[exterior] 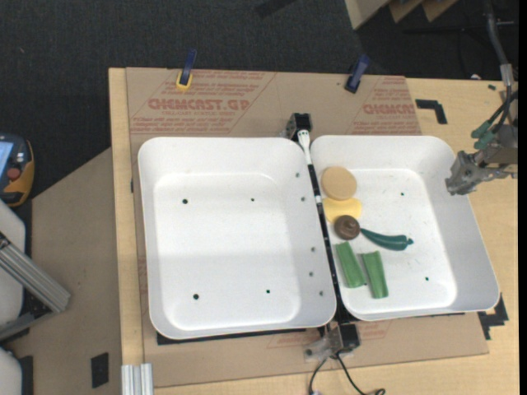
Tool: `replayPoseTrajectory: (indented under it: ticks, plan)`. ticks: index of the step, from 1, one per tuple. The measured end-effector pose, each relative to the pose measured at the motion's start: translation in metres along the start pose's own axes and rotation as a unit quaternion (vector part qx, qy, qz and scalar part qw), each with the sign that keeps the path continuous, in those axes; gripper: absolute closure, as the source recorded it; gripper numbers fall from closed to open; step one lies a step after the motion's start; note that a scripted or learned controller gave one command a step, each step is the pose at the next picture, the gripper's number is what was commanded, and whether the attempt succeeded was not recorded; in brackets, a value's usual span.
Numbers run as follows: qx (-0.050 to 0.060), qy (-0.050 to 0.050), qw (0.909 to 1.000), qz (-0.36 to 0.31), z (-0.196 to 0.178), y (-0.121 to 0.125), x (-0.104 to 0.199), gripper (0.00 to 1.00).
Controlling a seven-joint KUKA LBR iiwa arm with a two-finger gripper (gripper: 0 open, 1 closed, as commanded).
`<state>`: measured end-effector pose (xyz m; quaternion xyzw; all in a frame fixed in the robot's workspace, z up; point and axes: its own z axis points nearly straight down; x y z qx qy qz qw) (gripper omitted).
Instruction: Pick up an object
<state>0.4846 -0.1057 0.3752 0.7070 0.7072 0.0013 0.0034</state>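
Observation:
The right bin [428, 282] holds a small group of objects near its left wall. A round tan disc [338, 182] lies at the top, with a yellow piece [336, 211] below it and a small brown round object [347, 228] on that piece's lower edge. A dark green curved pepper-like item [384, 239] stretches to the right of the brown one. Two light green sticks [362, 268] lie side by side beneath. My gripper [463, 176] hangs at the bin's right rim, well right of the objects, with nothing seen between its fingers.
The left bin [165, 245] sits beside the right one on a brown cardboard sheet [247, 97]. Blue clamps [356, 72] hold the sheet at the back. A black divider strip [317, 212] runs between the bins.

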Motion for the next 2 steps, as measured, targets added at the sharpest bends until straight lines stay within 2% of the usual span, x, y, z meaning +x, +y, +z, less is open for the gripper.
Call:
replayPoseTrajectory:
  ticks: [2]
  plan:
    - [-0.003, -0.001, 1.0, 0.0, -0.021, 0.002, 0.0, 1.0]
